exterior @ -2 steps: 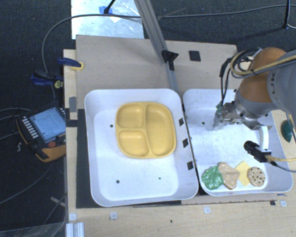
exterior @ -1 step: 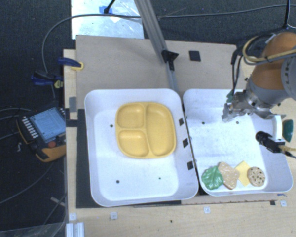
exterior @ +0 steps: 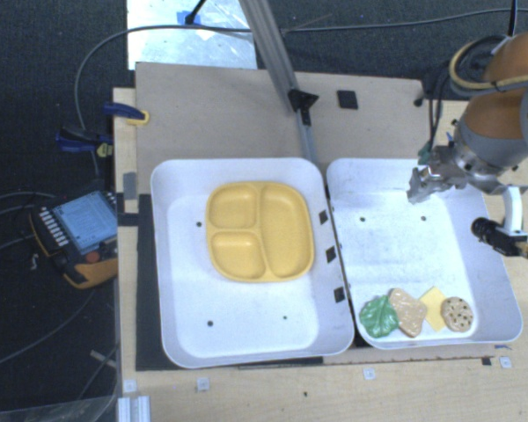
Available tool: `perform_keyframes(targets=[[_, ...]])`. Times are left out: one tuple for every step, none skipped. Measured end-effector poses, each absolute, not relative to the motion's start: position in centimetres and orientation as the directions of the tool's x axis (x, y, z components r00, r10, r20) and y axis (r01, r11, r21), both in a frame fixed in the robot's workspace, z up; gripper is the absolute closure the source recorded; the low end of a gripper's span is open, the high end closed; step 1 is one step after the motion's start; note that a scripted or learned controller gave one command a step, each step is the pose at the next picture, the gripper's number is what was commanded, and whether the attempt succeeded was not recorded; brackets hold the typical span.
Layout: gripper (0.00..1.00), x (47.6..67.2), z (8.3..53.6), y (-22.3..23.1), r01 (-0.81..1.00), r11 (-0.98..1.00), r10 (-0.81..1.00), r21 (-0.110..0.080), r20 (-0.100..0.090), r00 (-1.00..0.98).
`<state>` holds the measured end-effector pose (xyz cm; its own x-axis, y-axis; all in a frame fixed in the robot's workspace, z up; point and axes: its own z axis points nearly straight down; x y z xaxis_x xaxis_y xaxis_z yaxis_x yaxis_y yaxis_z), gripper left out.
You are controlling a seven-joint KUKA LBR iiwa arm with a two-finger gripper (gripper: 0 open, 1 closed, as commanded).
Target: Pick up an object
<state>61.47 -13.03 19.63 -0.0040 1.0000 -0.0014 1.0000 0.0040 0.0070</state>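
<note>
I've got four small food pieces bunched along the near edge of the right bin [exterior: 502, 323]: a green leaf [exterior: 379, 316], a tan toast-shaped piece [exterior: 409, 311] overlapping it, a yellow cheese wedge [exterior: 433, 308] and a round speckled cookie [exterior: 457, 314] at the end of the row. All four lie flat on the bin floor, nothing lifted. My gripper [exterior: 420, 189] is well apart from them, up over the far part of the same bin near its top rim, above bare white floor. I cannot tell how it is set from here; it's just a small grey lump. The arm [exterior: 502, 117] comes in from the right, its orange band high above the wrist, wrist angled down and leftward. Across the divide, the left bin [exterior: 180, 323] carries a yellow divided plate [exterior: 260, 231], three compartments, sitting toward the far half.
</note>
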Motion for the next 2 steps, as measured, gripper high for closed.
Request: perform_keyframes(targets=[[1.0,61.6,24.6,-13.1,1.0,0.005,1.0,0.008,-0.001,-0.005],[1.0,61.5,25.3,-7.6,1.0,0.01,1.0,0.003,0.002,-0.01]])
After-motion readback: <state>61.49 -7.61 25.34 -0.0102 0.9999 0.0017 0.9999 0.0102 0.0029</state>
